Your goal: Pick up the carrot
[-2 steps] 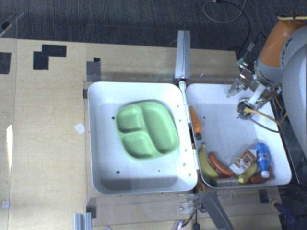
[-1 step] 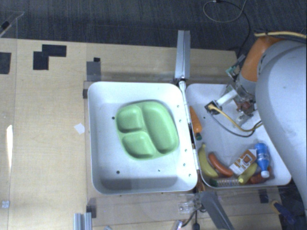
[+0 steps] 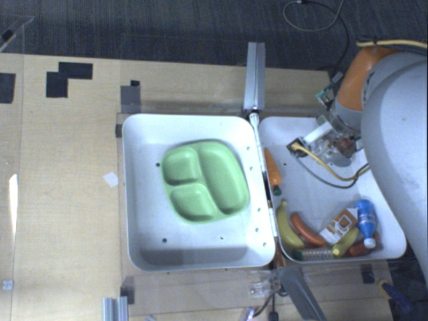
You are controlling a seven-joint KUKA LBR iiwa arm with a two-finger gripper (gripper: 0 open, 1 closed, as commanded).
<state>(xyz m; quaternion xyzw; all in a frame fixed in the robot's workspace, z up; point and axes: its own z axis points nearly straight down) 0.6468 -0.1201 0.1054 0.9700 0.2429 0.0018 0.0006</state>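
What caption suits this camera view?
Gripper above the right bin; carrot lies by its left wall; green tray in left bin.

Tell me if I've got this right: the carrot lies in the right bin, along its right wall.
Not quite. The carrot does lie in the right bin, but along its left wall, on the side nearest the green plate. The camera view shows it there.

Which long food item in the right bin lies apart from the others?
The orange carrot, alone against the right bin on its left wall; the yellow banana and red sausage lie side by side at its near end.
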